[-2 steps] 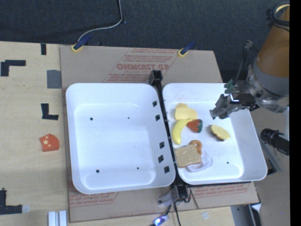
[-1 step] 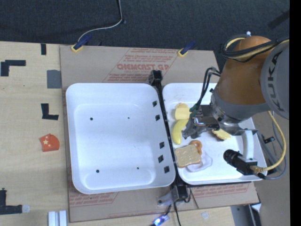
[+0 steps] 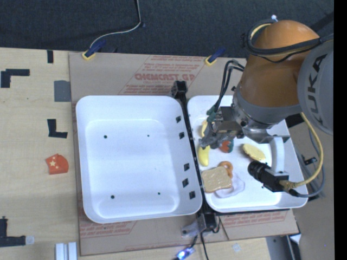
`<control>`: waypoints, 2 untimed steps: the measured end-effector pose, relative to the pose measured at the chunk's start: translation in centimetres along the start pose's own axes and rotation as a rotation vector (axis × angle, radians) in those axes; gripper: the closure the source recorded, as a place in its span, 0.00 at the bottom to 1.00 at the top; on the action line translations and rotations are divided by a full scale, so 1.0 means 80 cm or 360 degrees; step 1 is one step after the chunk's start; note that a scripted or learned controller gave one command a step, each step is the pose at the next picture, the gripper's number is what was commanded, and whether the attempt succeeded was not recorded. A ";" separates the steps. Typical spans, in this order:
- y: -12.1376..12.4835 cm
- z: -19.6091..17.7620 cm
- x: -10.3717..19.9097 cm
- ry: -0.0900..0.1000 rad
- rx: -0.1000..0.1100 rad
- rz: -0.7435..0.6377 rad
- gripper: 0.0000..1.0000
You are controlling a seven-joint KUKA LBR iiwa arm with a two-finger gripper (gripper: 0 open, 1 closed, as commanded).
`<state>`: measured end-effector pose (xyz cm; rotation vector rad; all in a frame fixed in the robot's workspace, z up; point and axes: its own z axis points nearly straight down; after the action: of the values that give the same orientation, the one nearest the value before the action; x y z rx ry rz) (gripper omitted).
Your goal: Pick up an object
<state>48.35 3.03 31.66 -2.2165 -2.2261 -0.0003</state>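
Gripper (image 3: 216, 140) low in right bin (image 3: 282, 199), over yellow banana-like piece (image 3: 204, 156); grip state impossible to tell. Toast slice (image 3: 216, 179) just beside. Best: centre on one piece, descend straight, clear of divider wall.

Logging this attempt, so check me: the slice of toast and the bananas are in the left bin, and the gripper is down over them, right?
Not quite. The camera view shows the slice of toast and the bananas in the right bin, not the left one. The gripper is indeed down over them.

Grey arm (image 3: 317, 85), orange band, black cables.
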 end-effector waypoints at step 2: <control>0.222 -0.038 0.037 -0.0001 -0.0023 -0.0003 1.00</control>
<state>66.08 6.10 34.70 -2.2218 -2.2359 -0.0152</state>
